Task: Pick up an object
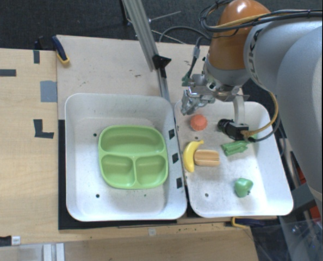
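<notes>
Just over the far left corner of the right bin (270,200) hangs the gripper (191,104), carrying nothing; whether it is open or closed cannot be told. An orange ball (199,123) lies on the bin floor just beside it, towards the near side. Nearer still along the left wall lies a yellow banana (190,155), touching a tan block (207,158). A flat green piece (235,148) sits mid-bin, and a rounded green toy (242,187) lies towards the near right corner. The left bin (80,162) holds a green divided plate (133,156) at its middle. Both bins rest on a pale wooden bench (20,145) marked with grey tape (49,91). A slanted aluminium bar (141,31) reaches down to the bins' shared far edge, and dark carpet (69,4) lies beyond the bench.
</notes>
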